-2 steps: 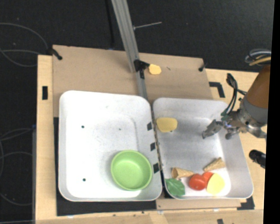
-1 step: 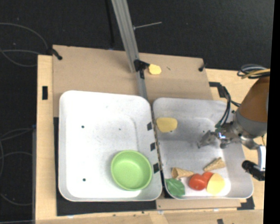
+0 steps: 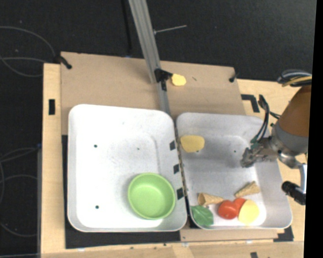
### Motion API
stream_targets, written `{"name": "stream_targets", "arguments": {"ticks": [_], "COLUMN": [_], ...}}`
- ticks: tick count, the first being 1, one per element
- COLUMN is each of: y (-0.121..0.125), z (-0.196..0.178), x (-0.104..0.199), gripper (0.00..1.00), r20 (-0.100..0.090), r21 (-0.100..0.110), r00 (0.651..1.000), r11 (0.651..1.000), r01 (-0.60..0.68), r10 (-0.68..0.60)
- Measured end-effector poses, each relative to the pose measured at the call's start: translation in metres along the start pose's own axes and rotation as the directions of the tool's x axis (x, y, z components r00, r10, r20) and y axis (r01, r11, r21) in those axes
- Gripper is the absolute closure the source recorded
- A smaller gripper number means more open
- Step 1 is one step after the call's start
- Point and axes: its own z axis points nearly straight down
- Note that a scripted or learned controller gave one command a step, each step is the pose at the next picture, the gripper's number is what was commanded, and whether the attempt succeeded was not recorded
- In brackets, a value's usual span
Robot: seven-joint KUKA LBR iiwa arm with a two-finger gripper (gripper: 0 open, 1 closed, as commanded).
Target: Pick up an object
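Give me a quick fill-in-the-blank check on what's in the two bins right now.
1. The green bowl sits in the ____ bin as the camera sees it.
2. The red object lies directly beside a ____ object at the right bin's near edge.
3. The gripper hangs over the ____ bin.
4. The pale yellow piece lies near the right bin's ____ wall.

Missing words: left; yellow; right; left

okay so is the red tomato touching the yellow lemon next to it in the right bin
Touching. The camera view shows the red tomato and the yellow lemon pressed side by side near the front of the right bin, their edges meeting with no white floor visible between them.
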Motion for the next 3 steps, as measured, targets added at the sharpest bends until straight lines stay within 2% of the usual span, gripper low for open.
{"name": "stream_targets", "arguments": {"ticks": [2, 3], "y": [0.0, 0.015], "z": [-0.078, -0.091], "x": [-0.002, 0.056], "gripper": [1.0, 1.0], "r20": [-0.001, -0.004], "r21": [-0.001, 0.0], "r00": [1.0, 1.0], "r11": [1.0, 1.0], "r01": [0.006, 0.012], "r10": [-0.006, -0.012]}}
